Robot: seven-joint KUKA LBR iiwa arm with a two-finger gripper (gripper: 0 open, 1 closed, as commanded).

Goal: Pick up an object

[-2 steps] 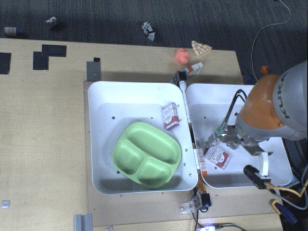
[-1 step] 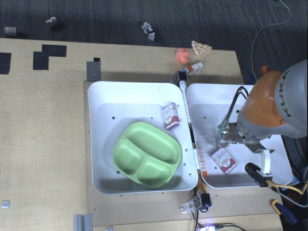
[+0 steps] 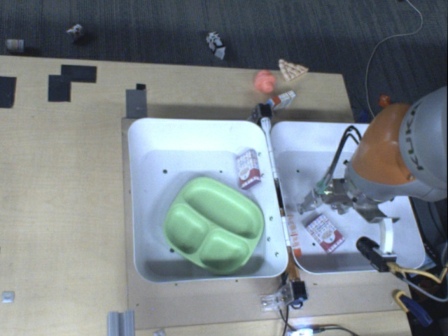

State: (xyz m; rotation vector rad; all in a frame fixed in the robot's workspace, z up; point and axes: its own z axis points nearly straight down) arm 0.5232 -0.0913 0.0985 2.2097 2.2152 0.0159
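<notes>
Two white bins (image 3: 140,187) sit on a tan bench (image 3: 63,208) over dark carpet (image 3: 175,5); end effector (image 3: 318,198) grip unclear.

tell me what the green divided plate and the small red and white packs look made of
Green divided plate: likely moulded plastic, smooth with a soft sheen and rounded compartments. Small red and white pack in the left bin and the one in the right bin: probably printed card or foil wrapper; too small to tell which.

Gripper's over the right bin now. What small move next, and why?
Probably shift a little toward the near edge and descend onto the red-and-white packet. The gripper hangs just beyond it in the right bin, and nothing shows between its fingers.
</notes>
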